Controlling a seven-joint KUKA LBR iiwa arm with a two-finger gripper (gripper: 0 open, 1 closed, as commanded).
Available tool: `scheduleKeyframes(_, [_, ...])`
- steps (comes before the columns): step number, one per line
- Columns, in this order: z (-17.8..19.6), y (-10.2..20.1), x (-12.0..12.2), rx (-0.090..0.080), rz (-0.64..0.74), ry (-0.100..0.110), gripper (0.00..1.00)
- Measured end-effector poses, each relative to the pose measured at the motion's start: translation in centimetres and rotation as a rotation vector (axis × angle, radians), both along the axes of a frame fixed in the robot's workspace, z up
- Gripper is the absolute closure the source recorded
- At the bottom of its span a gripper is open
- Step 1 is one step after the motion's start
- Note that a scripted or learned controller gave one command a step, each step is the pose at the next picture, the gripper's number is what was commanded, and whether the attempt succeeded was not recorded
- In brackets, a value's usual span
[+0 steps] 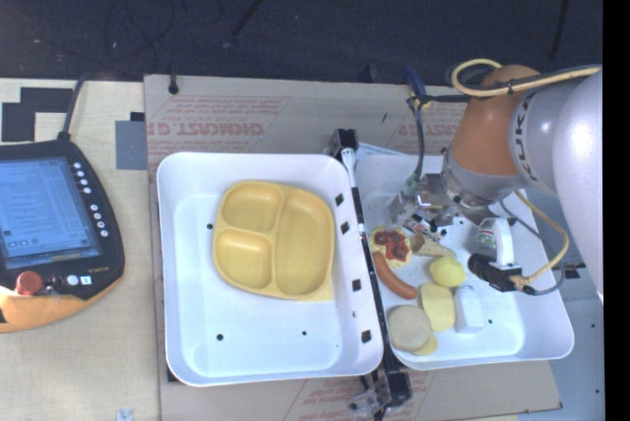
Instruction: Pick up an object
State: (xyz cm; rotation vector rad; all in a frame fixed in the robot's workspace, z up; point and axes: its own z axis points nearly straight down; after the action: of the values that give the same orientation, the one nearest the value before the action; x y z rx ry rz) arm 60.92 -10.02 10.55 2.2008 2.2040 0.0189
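Observation:
My gripper (420,210) is low in the right bin (536,335), near its far left part. It hangs just above and behind a pizza slice toy (391,245) with red toppings. A brown sausage (395,277) lies in front of the slice. A yellow lemon (447,271), a pale yellow block (438,307), a round beige bun (409,328) and a small white piece (469,311) lie nearer the front. The arm hides part of the bin's back. I see nothing held in the gripper.
The left bin (187,311) holds a yellow divided plate (274,238). A teach pendant (51,227) lies on the bench at the far left. A raised divider (360,252) separates the bins.

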Motion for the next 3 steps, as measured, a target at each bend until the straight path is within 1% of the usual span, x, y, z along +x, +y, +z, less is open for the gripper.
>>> scheduleKeyframes(1, [0.4,-9.3,2.8,0.005,-0.003,0.014,0.0])
scheduleKeyframes(2, [-0.7,-7.4,0.9,0.01,0.001,0.027,0.0])
scheduleKeyframes(3, [2.6,-3.6,-4.5,0.013,-0.003,0.033,0.0])
